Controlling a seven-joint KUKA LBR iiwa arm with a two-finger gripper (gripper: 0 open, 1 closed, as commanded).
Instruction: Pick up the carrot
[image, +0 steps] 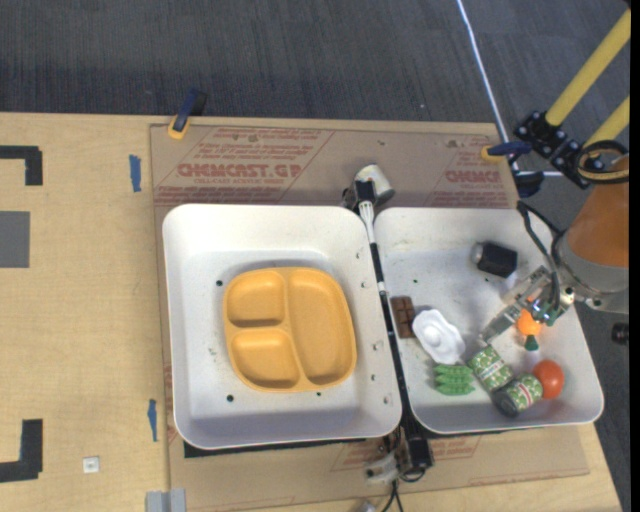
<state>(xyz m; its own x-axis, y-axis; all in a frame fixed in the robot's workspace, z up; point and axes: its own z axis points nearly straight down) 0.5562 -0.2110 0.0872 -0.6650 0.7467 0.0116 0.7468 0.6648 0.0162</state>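
Nearest the camera, along the lower edge of the right bin (590, 400), sit three items in a loose group: a green pea pod (452, 378), a green can (505, 380) lying tilted, and a red tomato (548, 378) just to the right of the can. The can touches or nearly touches both neighbours.

Just above the pea pod lies a white crumpled object (438, 334), and to its left, near the bin's inner wall, a brown chocolate bar (402, 316). A black block (496, 259) rests in the upper part of the same bin, well apart from the lower group.

Gripper position: the gripper (527, 312) is in the right half of the right bin, below the orange band and grey wrist that enter from the right edge. Its metal fingers (505, 318) angle down and to the left.

Task item: the carrot (529, 324) is a small orange piece with a green tip pointing down. It sits at the fingers, above the tomato and to the right of the white object. The fingers are narrowly spaced and appear to close on the carrot; whether the carrot is lifted off the bin floor cannot be determined.

Left bin (190, 300): holds a yellow divided plate (290, 327) with three compartments, placed near the centre.

Both bins rest on a cardboard sheet (250, 160) on the wooden bench (70, 300).
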